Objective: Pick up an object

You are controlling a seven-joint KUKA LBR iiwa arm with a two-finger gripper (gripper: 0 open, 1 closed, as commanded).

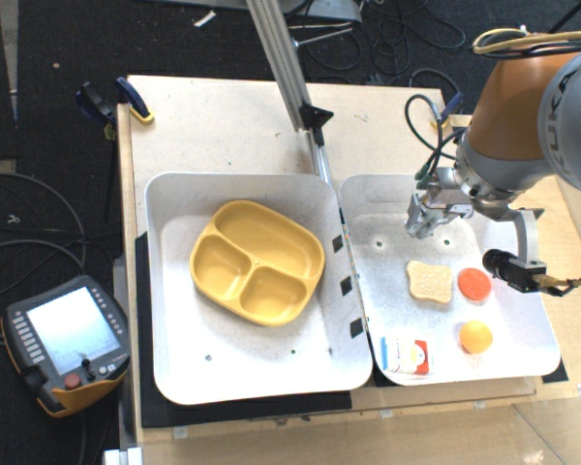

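The gripper [424,223] hangs over the right bin [523,352], above a bread slice [430,283]; a yellow plate [258,262] fills the left bin [174,356].

plate [258,262]: smooth yellow plastic, slight sheen
bins [174,356]: matt white plastic
bench [213,124]: pale matt board
gripper [423,223]: bare grey metal
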